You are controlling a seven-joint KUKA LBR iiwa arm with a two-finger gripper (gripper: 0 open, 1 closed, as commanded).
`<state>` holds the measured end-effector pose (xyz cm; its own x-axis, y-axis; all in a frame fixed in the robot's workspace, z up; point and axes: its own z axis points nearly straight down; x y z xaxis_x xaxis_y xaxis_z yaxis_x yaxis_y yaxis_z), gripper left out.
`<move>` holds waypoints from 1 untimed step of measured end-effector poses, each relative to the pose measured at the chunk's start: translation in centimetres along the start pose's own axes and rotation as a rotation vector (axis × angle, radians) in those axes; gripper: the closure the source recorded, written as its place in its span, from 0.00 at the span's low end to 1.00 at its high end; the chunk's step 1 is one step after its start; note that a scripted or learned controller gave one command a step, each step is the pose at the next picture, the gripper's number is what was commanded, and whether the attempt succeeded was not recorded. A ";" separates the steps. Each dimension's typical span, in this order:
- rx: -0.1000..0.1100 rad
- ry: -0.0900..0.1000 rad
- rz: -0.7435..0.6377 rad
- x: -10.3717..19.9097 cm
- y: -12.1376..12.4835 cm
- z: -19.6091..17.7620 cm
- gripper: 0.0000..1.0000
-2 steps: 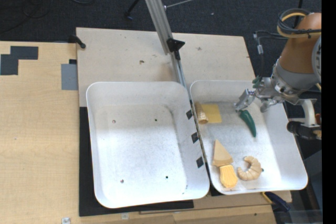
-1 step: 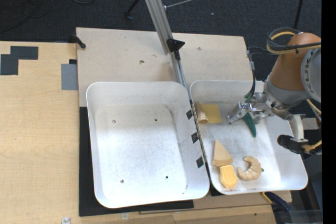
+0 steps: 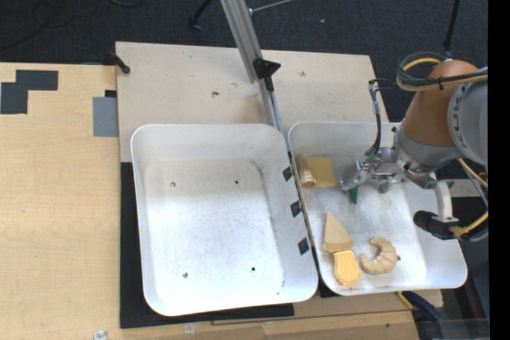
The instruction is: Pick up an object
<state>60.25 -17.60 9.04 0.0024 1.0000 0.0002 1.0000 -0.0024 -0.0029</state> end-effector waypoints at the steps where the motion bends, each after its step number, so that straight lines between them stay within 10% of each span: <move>1: 0.000 0.001 0.005 -0.1 0.0 -1.1 1.00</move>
<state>60.23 -17.66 10.11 0.0070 1.0000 0.0010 1.0000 -0.0070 -0.0032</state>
